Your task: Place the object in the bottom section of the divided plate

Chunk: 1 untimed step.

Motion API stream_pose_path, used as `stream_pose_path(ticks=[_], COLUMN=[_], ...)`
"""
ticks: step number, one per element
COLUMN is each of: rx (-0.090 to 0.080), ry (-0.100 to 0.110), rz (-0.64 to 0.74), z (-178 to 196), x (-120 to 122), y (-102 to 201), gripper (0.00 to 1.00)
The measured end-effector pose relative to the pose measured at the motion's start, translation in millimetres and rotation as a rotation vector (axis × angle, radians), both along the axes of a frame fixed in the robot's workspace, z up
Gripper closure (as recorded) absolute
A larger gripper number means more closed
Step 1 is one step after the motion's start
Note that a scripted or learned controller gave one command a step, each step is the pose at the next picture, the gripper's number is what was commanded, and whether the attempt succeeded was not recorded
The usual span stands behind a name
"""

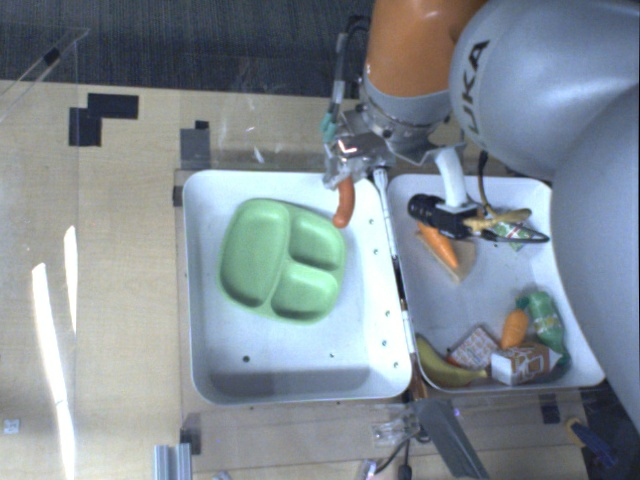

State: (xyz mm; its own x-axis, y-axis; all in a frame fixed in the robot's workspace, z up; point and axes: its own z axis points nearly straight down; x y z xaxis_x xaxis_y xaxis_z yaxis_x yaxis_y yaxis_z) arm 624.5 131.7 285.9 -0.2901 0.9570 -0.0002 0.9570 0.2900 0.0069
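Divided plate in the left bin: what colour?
Light green; the divided plate shows plainly in the camera view, in the left bin.

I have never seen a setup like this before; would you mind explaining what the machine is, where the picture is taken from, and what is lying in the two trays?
The picture comes from one fixed camera above the bench, looking down at a slant. The big grey machine with the orange band is a robot arm reaching in from the right. At its tip is a two-finger gripper, and a small orange-red sausage-like object hangs between its fingers, over the upper right edge of the plate.

The bench bears two shallow white bins. The left bin holds a green divided plate, where the object should go. The right bin holds play food and odds and ends: a carrot, a banana, a small box and a few other items too small to name surely.
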Motion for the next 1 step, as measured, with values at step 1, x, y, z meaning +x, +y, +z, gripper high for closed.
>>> stream_pose_path(ticks=[1], rx=[0.0], ry=[0.001], rz=[-0.017], z=[7.4], x=[-67.7], y=[-36.8], gripper=[1.0])
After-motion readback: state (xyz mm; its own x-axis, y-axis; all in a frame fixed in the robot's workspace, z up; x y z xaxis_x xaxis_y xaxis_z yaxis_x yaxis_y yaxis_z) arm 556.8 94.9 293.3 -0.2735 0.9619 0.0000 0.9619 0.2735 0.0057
